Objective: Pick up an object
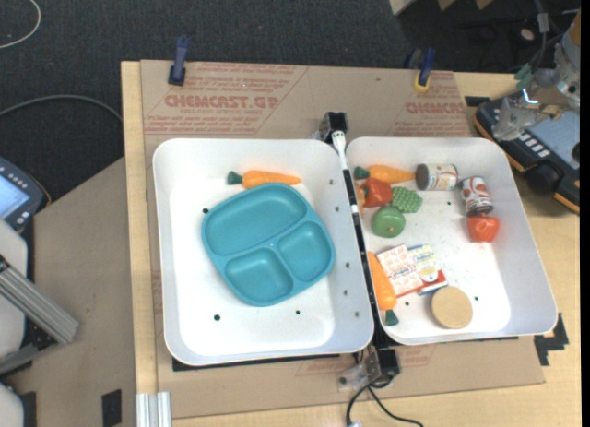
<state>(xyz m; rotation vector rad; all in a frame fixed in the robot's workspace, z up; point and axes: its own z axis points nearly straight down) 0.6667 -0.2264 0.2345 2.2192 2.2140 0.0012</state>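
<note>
White bins sit side by side on the desk; right bin point(516, 259) holds the candidates: green apple point(388, 221), tomato point(482, 228), two cans point(437, 177), carton point(410, 268), cork disc point(452, 307); left bin point(175, 259) has a teal tray point(267, 243) and a carrot point(265, 178); gripper point(530, 93) hangs at upper right, outside the bin; objects lie down-left of it, cans and tomato nearest; can't tell its opening; nothing visibly held.

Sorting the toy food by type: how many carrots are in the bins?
3. One carrot lies in the left bin above the teal plate; one at the right bin's top left; one along its left wall, partly under a card.
</note>
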